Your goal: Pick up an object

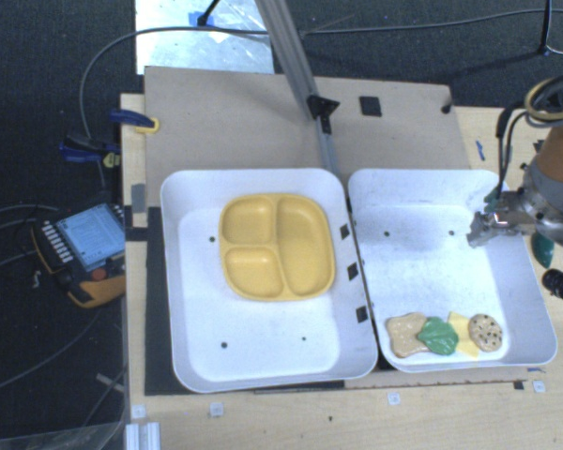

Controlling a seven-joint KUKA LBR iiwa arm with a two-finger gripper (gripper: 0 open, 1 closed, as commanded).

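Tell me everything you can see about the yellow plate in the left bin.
The yellow plate is a rounded square that looks like matte plastic. Raised ridges split it into three compartments: two smaller ones on the left and a larger one on the right. Nothing lies in them. It sits flat, right side up, in the upper middle of the left bin, apart from the walls.

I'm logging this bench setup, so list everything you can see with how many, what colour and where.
bins: two, white, side by side on the bench
plate: one, yellow, three sections, in the left bin
toy foods: about four, tan, green, yellow and a speckled cookie, clustered at the near edge of the right bin
clamps: a few, blue and yellow, at the board's left edge
handheld controller: one, blue screen, orange body, left of the bins
arm: one, grey with orange, at right
gripper: one, over the right bin's far right side
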